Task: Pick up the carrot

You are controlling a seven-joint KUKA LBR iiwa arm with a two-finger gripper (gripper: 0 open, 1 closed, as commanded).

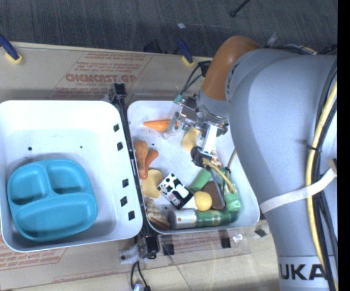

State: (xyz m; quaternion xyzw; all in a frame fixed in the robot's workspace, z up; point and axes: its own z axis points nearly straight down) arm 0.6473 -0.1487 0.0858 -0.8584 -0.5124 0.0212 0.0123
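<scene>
You're looking down on two white bins side by side. The left bin holds a blue tray with three compartments, lying in its near half. The right bin is crowded with toys.

The carrot lies on the floor of the right bin near its far edge, in the far-left part, pointing its thin end to the left. It rests flat with bare white floor around it.

The arm comes in from the right and covers much of the right bin's right side; you can see its orange band above the wrist. The gripper sits low over the far part of the right bin, just right of the carrot's thick end, very near or touching it. You cannot tell from here how wide the jaws stand, and the carrot is not seen between them.

Nearer to you in the same bin, an orange-brown drumstick lies along the left wall. Below it is a pale yellow piece, then a black-and-white block. A green bottle lies along the near wall with a silver cap end to the left. A lemon sits just above the bottle. Another pale yellow piece lies just under the gripper.

Black clips stand on the divider between the bins, and blue clamps hold the board at its far edge.
</scene>
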